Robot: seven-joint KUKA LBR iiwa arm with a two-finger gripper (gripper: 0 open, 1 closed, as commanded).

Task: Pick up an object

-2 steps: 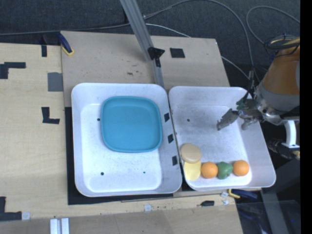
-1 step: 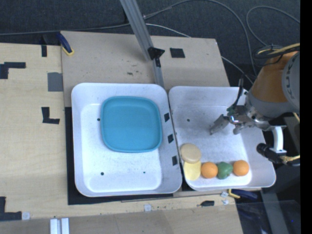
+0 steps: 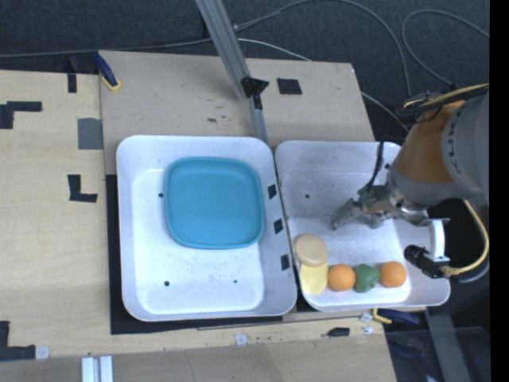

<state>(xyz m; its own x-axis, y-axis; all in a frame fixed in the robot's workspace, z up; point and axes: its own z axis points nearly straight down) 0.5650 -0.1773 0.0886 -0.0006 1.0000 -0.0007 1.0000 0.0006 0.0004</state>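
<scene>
The right bin (image 3: 318,165) holds a row of small objects along its near wall. From left to right they are a beige round piece (image 3: 310,250), a yellow piece (image 3: 313,280), an orange ball (image 3: 341,278), a green piece (image 3: 366,277) and a second orange ball (image 3: 392,274). My gripper (image 3: 355,220) hangs over the middle of this bin, just behind the row. It is open, its fingers spread apart with nothing between them. It touches none of the objects.
A blue square plate (image 3: 213,201) lies in the left bin (image 3: 135,237). A grey metal pole (image 3: 231,46) slants across the bench behind the bins. Cables trail at the right, near the arm.
</scene>
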